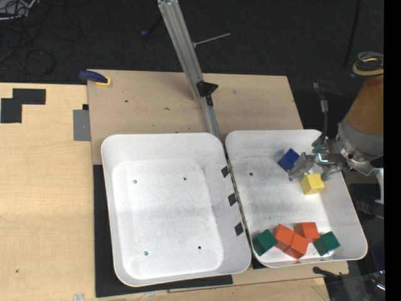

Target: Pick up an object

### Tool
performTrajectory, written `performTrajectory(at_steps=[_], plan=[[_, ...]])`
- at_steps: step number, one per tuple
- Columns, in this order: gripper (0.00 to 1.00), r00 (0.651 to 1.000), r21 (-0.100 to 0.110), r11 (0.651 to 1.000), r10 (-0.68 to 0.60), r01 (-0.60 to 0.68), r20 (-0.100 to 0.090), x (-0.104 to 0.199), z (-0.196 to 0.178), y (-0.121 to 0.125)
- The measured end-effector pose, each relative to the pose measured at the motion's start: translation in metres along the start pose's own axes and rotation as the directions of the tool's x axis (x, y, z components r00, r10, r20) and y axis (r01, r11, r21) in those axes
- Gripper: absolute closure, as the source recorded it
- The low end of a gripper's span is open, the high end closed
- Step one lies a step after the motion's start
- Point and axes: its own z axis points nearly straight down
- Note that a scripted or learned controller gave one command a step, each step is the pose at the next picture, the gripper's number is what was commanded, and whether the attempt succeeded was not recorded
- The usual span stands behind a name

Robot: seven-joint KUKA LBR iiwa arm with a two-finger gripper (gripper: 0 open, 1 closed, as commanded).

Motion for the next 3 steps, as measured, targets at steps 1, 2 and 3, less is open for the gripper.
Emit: performTrajectory(at_steps=[1, 2, 3], plan=[[0.0, 1.0, -0.004, 1.0, 0.002, -0.002, 0.001, -0.001, -0.002, 0.001], [0.0, 1.0, 0.001, 1.0, 0.002, -0.002, 0.0, -0.005, 0.06, 0.005], [0.0, 1.0, 0.003, 1.0, 0.003, -0.003, -0.001, 0.0, 0.124, 0.005]])
